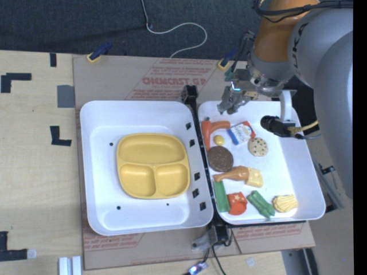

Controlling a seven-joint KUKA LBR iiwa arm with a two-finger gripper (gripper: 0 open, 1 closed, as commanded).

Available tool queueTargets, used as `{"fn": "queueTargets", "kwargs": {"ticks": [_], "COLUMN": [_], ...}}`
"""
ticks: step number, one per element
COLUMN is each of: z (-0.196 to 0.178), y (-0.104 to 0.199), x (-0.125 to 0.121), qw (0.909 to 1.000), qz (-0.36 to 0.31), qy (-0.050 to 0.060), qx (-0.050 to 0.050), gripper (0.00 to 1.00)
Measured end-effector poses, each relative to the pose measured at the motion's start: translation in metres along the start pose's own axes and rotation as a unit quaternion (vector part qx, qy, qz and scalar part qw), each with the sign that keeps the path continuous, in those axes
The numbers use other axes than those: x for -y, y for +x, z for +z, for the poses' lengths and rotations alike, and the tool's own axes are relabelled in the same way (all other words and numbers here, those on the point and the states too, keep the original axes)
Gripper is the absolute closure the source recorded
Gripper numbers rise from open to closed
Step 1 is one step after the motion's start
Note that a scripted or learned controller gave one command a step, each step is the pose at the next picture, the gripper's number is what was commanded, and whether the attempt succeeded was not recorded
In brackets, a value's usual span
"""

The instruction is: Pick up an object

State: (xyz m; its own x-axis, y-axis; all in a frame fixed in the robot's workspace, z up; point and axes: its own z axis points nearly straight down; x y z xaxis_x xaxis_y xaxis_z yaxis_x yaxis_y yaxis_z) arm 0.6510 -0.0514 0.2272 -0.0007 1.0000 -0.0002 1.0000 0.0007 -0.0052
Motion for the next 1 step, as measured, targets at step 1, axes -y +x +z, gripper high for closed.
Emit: {"fn": "queueTargets", "kwargs": {"ticks": [1], "z": [0.0044], "y": [-0.0005], "x": [-0.0026], "qw": [1.0], "qz": [0.0], "qy": [0.001], "qx": [0.0], "gripper": [1.0]}}
